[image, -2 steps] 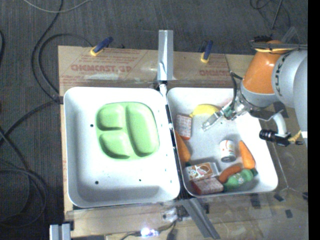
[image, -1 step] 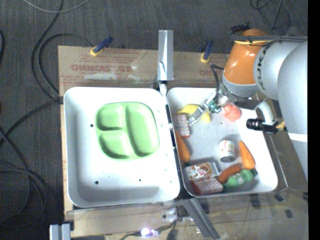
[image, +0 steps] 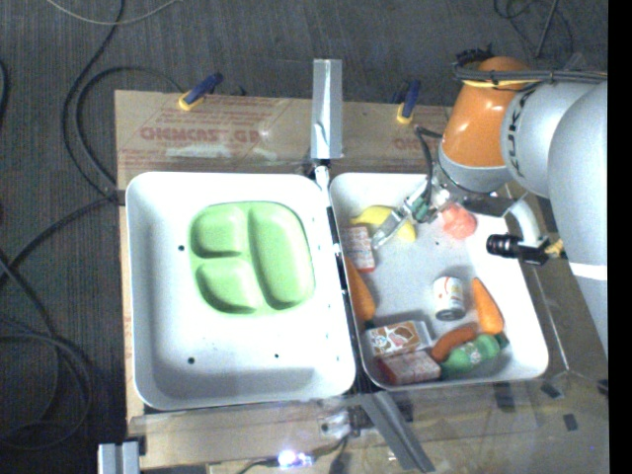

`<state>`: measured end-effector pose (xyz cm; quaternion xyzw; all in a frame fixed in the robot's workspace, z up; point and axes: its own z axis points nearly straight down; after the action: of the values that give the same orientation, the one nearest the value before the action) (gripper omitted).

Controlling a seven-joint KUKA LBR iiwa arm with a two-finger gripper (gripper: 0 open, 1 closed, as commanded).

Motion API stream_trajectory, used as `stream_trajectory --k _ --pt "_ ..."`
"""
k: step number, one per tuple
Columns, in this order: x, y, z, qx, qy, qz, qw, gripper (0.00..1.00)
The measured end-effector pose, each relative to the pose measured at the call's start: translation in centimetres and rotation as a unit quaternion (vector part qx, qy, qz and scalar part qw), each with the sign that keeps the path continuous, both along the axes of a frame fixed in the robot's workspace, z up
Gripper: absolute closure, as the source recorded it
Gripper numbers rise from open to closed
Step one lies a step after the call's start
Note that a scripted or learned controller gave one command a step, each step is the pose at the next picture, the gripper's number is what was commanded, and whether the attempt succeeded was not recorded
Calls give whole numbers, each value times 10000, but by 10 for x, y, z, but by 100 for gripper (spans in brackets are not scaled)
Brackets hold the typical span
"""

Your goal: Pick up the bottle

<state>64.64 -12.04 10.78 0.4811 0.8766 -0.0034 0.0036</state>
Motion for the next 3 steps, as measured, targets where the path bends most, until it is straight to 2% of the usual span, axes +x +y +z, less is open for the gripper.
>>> stream_trajectory --k 1,2,3 --pt "0 0 0 0 0 0 10000 0" --pt "-16 -15 -19 32 -32 480 9988 0" --pt "14 -82 45 34 1 -39 10000 0"
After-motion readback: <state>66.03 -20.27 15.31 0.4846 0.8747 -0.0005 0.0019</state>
